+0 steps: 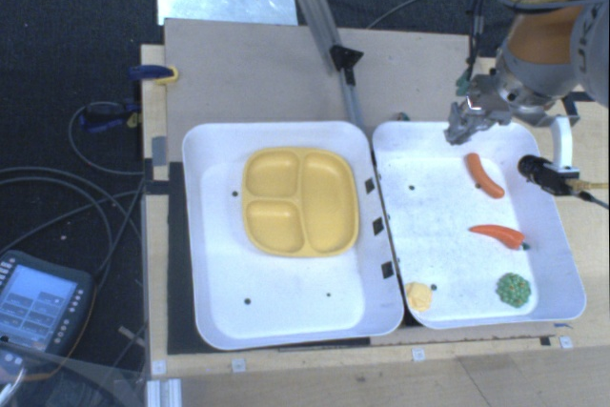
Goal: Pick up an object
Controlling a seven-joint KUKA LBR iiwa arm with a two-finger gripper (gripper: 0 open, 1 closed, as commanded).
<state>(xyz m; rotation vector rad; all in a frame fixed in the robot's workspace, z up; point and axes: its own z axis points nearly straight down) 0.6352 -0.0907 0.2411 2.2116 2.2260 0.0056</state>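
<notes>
Gripper [464, 131] hangs over right bin's [448, 300] far edge, apparently empty; finger state cannot tell, view too blurred. Sausage [484, 175] lies just below and right of gripper, long axis slanting away down-right. Nearest target, probably short descent needed.

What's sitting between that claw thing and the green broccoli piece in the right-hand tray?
In the camera view, two items lie between the gripper and the broccoli: a sausage and, nearer the broccoli, an orange carrot.
</notes>
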